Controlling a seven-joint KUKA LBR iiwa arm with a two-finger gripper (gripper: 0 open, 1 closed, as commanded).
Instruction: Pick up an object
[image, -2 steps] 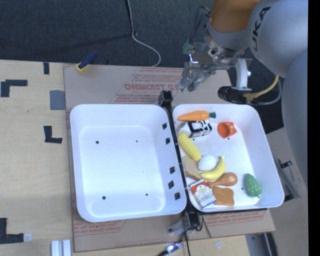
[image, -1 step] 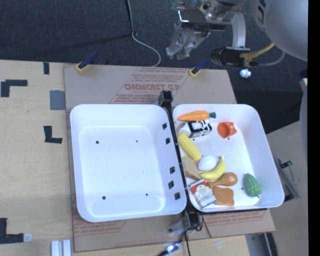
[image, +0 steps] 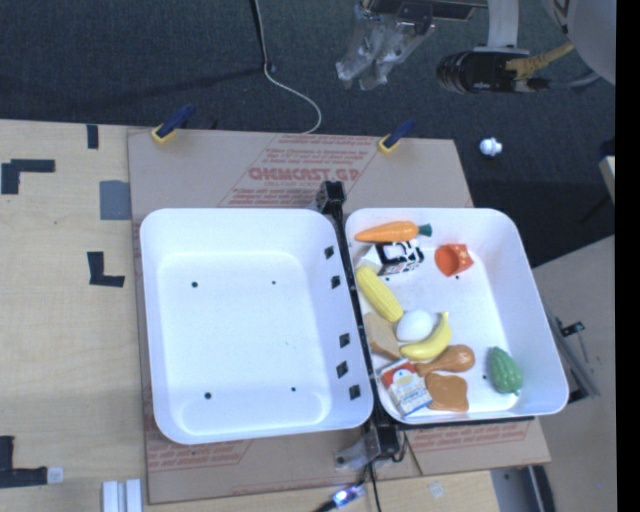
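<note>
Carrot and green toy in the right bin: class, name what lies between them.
Between the carrot and green toy, the camera view shows an orange cup and bare floor of the right bin.

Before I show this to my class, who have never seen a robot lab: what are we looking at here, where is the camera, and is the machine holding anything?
This is one picture from a camera fixed above a workbench, looking down at a slant. On the bench sit two shallow white bins side by side. The left bin is the big white tray with small dark dots. The right bin holds toy food: a carrot, a corn cob, a banana, a white egg, a small orange cup, a green vegetable and a few other pieces. The machine is a robot arm; its gripper shows blurred at the top, high above the bench and behind the bins. I see nothing held in it. Its job is to pick up one object.
</note>
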